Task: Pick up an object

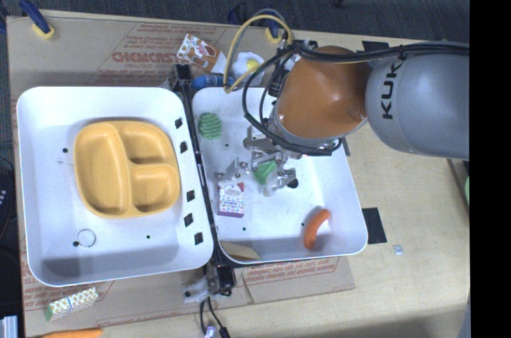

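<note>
Two white bins are seen side by side on the desk (415, 264). The left bin (40, 169) carries a yellow divided tray (128, 166). The right bin (339, 192) is reached into by the grey arm (415, 101), its orange band (323, 97) placed above the bin's middle.

The gripper (270, 169) is lowered over the middle of the right bin. A green object (266, 171) is seen at its tip, but whether it is pinched between the fingers cannot be told; nor can it be told whether the gripper is spread or pressed together.

Other things in the right bin: a round green textured piece (210, 125) near the upper left corner, a small printed carton (231, 199) lying flat left of the gripper, an orange carrot-like piece (315, 227) toward the lower right, well apart from the gripper, and a tan piece (239, 251) at the lower rim.

A small printed packet (194, 50) lies on the desk above the bins.
</note>
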